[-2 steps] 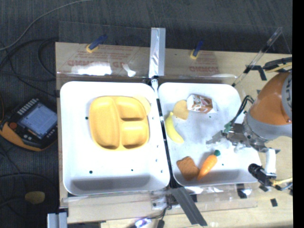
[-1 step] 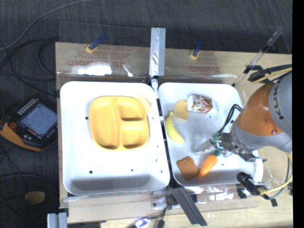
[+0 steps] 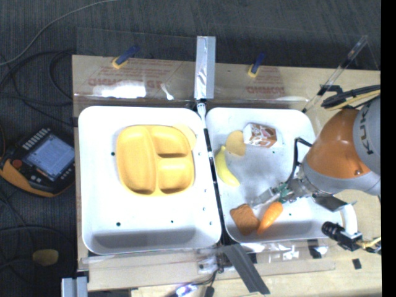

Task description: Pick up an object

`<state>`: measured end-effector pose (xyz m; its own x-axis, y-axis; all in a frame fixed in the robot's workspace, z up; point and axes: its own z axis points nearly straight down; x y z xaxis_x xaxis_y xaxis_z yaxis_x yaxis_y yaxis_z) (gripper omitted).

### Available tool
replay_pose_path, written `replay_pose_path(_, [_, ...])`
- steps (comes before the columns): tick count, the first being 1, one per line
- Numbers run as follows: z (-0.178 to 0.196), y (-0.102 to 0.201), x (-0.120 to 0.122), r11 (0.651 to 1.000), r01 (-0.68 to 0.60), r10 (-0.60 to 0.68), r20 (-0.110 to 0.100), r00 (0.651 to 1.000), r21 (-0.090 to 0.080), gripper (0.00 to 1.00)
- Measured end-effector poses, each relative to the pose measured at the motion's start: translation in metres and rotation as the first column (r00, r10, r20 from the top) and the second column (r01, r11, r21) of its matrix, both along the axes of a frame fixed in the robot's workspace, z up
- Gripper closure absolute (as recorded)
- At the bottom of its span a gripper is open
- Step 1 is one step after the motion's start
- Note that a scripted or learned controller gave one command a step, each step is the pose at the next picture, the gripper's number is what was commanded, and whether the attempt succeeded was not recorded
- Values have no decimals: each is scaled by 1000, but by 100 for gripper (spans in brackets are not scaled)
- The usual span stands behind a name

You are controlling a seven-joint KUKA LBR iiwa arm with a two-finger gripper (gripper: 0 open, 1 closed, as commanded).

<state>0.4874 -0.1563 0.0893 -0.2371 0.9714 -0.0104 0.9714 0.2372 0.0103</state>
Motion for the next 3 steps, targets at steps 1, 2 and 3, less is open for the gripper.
replay_pose_path(1, [0,9,2,975,224,-224,5,975,6,0])
replay_pose_path(2, [0,-14,1,996,92,-92,-2,996,7,0])
replay_pose_path(3, [0,7,1,994,111,-111,2,994,2,0])
